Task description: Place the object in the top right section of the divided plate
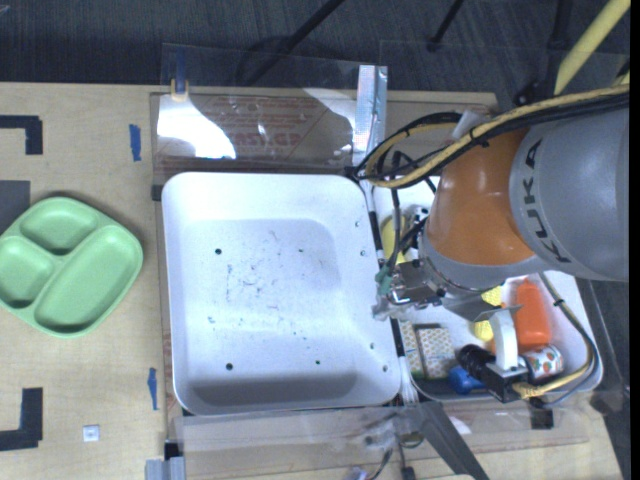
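Note:
The green divided plate lies on the wooden bench at the far left, outside both bins, with three sections. My gripper hangs low over the left edge of the right bin, under the grey arm and its orange band, which hide most of it. The right bin holds several small objects: an orange piece, a yellow piece, a blue piece and a patterned flat piece. I cannot tell whether any of them is in the gripper.
The left white bin lies between the plate and the arm. A clear plastic sheet stands behind it. Cables loop off the wrist. Black tape marks sit at the bench's left edge.

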`<state>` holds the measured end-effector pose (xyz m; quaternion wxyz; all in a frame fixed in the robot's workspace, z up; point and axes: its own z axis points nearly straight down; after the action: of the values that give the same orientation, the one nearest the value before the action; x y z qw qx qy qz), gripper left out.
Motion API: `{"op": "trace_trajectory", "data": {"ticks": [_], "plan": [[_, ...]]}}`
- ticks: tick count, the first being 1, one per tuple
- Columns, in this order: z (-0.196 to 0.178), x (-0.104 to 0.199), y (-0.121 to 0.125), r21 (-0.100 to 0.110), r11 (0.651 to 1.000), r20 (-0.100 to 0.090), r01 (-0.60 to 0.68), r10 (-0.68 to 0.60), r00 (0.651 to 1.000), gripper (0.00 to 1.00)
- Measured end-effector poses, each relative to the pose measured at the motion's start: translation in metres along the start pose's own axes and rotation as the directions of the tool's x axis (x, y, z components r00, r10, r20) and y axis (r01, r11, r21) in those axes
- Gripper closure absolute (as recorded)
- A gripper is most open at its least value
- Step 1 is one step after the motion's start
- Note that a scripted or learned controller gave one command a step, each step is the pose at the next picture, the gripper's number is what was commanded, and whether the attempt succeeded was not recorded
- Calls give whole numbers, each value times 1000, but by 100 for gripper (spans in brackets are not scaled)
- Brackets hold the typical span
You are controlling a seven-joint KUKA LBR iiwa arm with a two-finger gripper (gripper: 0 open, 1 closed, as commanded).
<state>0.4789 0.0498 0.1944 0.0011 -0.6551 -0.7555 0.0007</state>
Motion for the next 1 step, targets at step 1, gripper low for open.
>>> {"op": "trace_trajectory", "data": {"ticks": [1], "plan": [[0,0,0,0,1000,0,-1,1,1000,0]]}}
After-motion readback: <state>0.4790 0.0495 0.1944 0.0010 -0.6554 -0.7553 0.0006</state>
